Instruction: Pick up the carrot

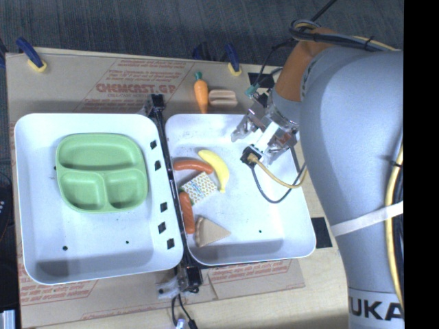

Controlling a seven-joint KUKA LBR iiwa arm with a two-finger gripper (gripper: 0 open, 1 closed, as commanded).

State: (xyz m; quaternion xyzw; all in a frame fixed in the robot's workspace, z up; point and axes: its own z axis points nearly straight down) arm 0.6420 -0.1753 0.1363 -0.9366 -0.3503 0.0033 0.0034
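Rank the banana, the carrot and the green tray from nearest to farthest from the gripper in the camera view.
1. The banana, in the right bin, just left of and below the gripper.
2. The carrot, on the cardboard beyond the right bin's far rim, up and left of the gripper.
3. The green tray, in the left bin, plainly farthest.

You've got a green divided plate (101, 171) in the left bin (34, 204); banana (215, 167), two hot dogs (193, 164) in the right bin (288, 218).

carrot (200, 92) behind right bin (288, 204), banana (215, 168) inside, tray (103, 172) in left bin (34, 204)
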